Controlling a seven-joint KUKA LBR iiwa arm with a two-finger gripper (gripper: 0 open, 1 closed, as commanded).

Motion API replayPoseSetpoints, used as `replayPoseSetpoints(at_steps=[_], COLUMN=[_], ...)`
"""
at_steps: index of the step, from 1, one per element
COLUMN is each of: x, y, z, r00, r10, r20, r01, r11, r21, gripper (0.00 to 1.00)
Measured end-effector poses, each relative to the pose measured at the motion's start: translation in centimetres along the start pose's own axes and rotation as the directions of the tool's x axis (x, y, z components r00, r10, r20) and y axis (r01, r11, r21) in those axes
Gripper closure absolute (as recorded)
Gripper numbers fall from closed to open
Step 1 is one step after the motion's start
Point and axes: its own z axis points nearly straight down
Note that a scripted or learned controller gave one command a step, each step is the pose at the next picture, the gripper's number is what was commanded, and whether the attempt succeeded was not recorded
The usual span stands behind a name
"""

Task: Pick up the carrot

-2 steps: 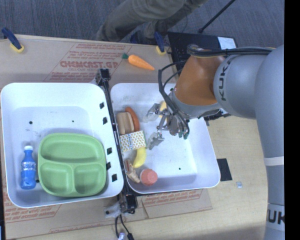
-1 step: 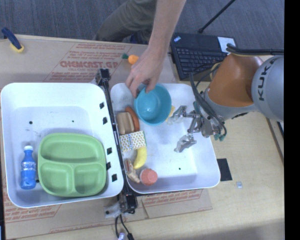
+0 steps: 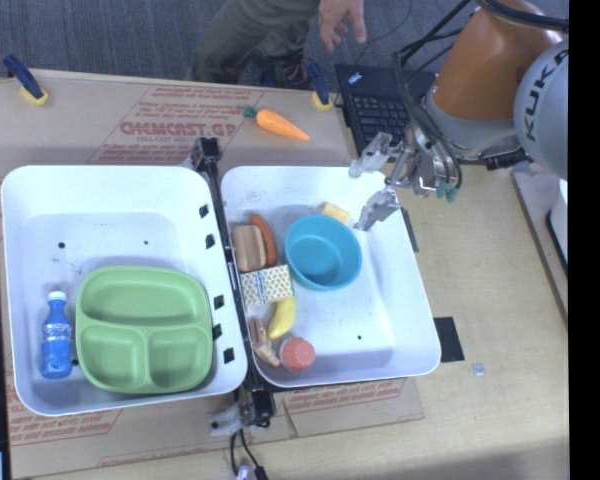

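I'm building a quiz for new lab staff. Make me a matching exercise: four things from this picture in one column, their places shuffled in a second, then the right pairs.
1. carrot
2. blue bottle
3. blue bowl
4. green tray

A. in the right bin
B. left bin, beside the bottle
C. on the cardboard behind the bins
D. left bin, by its left wall

Pairs: 1-C, 2-D, 3-A, 4-B

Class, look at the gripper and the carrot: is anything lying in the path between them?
Nothing visible does. The carrot lies on the cardboard behind the bins, and the gripper hovers over the right bin's back corner, with bare surface between.
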Motion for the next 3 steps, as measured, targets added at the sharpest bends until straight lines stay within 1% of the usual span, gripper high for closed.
replayPoseSetpoints(at_steps=[1, 2, 3], x=[4.8, -0.9, -1.0], y=[2.4, 6.1, 6.1], z=[-27.4, -23.1, -24.4], r00=[0.985, 0.852, 0.857], r10=[0.174, 0.523, 0.516], r20=[0.012, -0.004, 0.007], r01=[-0.174, -0.523, -0.516], r11=[0.985, 0.852, 0.857], r21=[0.004, 0.007, 0.006], gripper=[0.0, 0.0, 1.0])
